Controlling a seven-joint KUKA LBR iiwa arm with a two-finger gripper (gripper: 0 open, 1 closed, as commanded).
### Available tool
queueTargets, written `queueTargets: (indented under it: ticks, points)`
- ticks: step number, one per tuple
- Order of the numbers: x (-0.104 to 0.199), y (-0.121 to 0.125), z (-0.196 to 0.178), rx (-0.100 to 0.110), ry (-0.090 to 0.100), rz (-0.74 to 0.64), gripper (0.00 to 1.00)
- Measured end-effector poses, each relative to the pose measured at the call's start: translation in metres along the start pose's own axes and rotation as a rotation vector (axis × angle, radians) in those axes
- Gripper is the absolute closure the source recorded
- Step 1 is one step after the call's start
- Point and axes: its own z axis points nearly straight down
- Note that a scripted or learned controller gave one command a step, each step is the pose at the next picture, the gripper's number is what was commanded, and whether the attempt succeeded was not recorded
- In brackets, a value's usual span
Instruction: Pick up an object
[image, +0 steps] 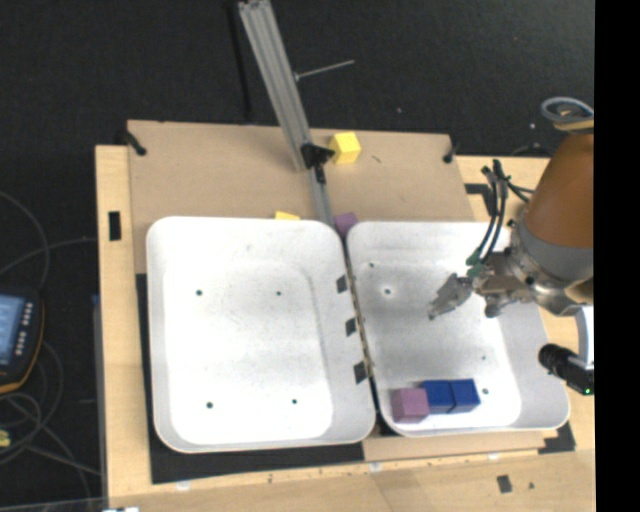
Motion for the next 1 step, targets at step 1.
queueTargets:
  ticks: [1]
  points:
    - [-0.0943, 0.0244, 0.1592, 0.000, -0.001, -0.003, 0.00]
